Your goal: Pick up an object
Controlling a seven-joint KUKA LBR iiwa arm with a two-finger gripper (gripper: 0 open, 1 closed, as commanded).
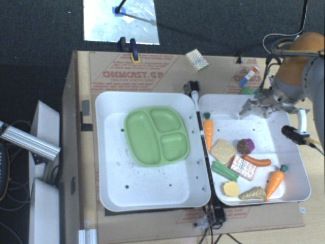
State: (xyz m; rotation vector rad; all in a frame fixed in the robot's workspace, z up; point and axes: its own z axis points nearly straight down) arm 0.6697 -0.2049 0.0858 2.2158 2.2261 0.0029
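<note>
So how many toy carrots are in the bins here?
2, both in the right bin: one carrot lies along its left wall by the divider, the other carrot near its front right corner. None seems hidden.

Red lettering "CHEMCAST GP" is printed on the brown protective sheet (pixel 133 74) covering the surface behind the bins; other printing is illegible.

The arm (pixel 299 65) comes in from the right edge of the camera view, grey with an orange band (pixel 299 52) above the wrist. It bends downward and to the left, so the wrist points toward the lower left. The gripper (pixel 256 107) hangs at its end, with metal fingers (pixel 248 108) spread out low and angled leftward.
</note>
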